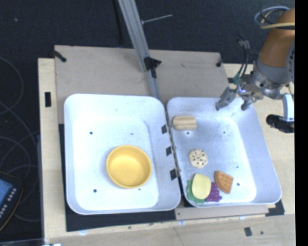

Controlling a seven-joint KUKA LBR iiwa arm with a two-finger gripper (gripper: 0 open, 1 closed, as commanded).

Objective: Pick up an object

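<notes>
My gripper [233,102] hangs over the far right corner of the right bin [246,132], fingers spread open with nothing between them. Below it in that bin lie a tan bread roll [184,122] near the far left wall, a round speckled cookie [197,158] in the middle, and at the near edge a yellow-green piece [200,186] on purple and green scraps beside an orange wedge [224,181]. The roll is the closest of these to the gripper, well to its left.
A yellow bowl [128,166] sits in the left bin [92,117]. A slanted metal pole [136,29] rises from the far side between the bins. A tablet [0,199] and cables lie on the floor at the left.
</notes>
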